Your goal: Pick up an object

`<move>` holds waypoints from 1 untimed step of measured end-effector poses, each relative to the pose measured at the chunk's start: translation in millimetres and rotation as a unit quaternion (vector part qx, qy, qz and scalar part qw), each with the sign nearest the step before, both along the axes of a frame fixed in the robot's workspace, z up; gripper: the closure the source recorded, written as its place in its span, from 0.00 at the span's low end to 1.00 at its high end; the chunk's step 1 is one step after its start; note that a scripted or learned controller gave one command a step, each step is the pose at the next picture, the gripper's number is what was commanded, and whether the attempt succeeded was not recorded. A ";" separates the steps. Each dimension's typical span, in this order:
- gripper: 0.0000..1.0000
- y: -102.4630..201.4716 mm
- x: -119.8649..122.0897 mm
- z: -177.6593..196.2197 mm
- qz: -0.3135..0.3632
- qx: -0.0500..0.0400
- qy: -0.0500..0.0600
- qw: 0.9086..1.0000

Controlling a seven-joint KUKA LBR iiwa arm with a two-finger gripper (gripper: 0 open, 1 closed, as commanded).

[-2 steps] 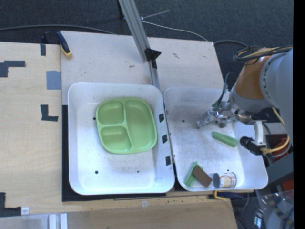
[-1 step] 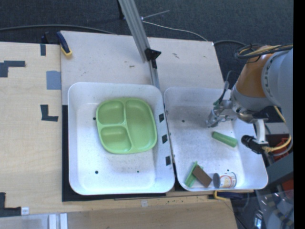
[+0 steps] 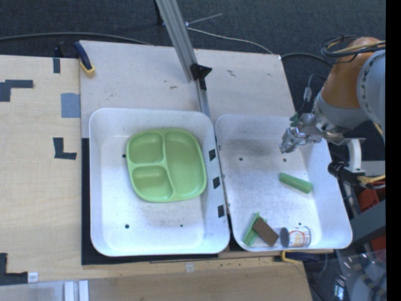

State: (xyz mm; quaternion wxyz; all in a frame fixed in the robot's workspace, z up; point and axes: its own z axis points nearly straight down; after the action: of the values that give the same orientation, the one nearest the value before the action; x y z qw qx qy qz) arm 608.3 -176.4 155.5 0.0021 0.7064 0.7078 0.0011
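Over the right bin (image 3: pixel 326 221), upper right part: gripper (image 3: pixel 289 144), pointing down, nothing visibly between its fingers; their spread cannot be told. Right bin: green block (image 3: pixel 295 182) just below the gripper; green piece (image 3: pixel 252 229), brown block (image 3: pixel 265 232), small can (image 3: pixel 296 236) along the front edge. Left bin (image 3: pixel 106 231): green divided plate (image 3: pixel 167 165).

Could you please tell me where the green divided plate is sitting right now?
The green divided plate lies flat in the left bin, slightly above its middle, near the wall shared with the right bin, well away from the gripper.
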 end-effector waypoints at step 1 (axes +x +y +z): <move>1.00 2.3 9.6 59.4 0.000 0.000 -0.001 1.000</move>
State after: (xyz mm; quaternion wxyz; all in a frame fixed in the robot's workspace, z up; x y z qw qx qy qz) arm 617.9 -174.0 214.9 0.0028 0.7063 0.7079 0.0014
